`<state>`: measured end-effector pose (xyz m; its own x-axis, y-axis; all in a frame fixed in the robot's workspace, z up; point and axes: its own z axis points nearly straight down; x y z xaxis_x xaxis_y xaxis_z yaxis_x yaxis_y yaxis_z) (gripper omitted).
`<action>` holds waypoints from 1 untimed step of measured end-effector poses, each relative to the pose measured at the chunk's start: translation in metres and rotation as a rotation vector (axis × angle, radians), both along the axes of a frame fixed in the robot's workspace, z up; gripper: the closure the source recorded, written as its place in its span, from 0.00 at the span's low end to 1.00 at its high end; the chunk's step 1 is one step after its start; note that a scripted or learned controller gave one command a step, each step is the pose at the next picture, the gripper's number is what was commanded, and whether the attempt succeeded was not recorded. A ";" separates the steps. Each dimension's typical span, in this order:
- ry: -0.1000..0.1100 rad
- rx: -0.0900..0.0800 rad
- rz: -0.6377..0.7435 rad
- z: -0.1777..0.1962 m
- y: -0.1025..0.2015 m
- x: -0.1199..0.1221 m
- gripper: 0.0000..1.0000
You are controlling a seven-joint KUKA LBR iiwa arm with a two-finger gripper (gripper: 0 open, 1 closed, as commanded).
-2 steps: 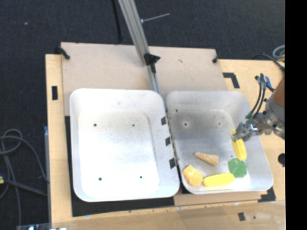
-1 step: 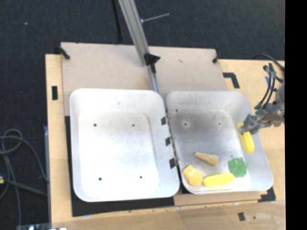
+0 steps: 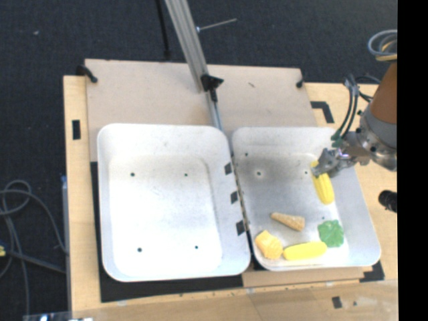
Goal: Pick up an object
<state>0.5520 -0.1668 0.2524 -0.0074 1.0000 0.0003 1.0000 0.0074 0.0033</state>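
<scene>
Camera view, left bin (image 3: 127, 146): sitting bare.
Right bin (image 3: 267, 146): holding wedge (image 3: 287, 221), yellow pieces, green piece (image 3: 330, 233) at 5 o'clock.
Gripper (image 3: 326, 168): hovering over corn (image 3: 324, 187) at 3 o'clock; jaw state cannot be told.
Progress: nothing lifted; grasp and raise remaining.

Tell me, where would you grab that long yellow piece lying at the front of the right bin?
Probably across the middle of the long yellow piece, coming straight down from above. It lies flat, lengthwise along the right bin's front wall, so its narrow width suits the jaws, turned crosswise; the green piece sits close by its right end.
</scene>
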 end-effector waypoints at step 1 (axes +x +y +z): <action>0.000 0.001 0.001 0.006 0.059 0.017 1.00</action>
